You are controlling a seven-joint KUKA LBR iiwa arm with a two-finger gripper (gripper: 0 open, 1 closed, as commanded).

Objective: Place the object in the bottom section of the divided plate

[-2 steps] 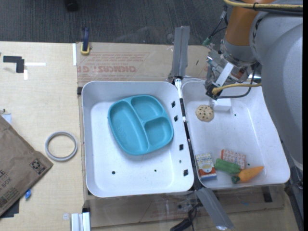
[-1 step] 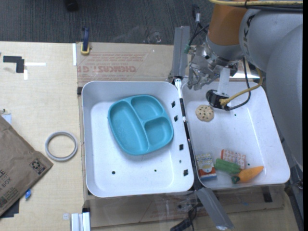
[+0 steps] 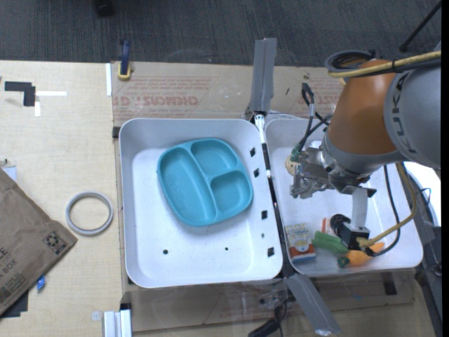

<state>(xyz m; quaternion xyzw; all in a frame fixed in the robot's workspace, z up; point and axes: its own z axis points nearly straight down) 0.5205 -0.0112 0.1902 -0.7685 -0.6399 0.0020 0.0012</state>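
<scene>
End effector [image 3: 303, 185] hovers near right bin's [image 3: 280, 209] left wall.

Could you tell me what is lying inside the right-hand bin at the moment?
The right bin holds a small carton, a green toy and an orange one. The arm covers the bin's upper part.

Bright, even overhead light, no strong colour cast. Left shallow white bin [image 3: 140, 209] nearly washed out, soft glare on its floor; blown-out white patch on the right shallow white bin [image 3: 421, 177] by the grey arm with orange band [image 3: 372, 118]. Teal divided plate [image 3: 205, 181] casts a faint soft shadow. Dark carpet floor [image 3: 210, 12] dim up top. Focus mostly sharp, slight softness and noise, mild edge distortion
</scene>
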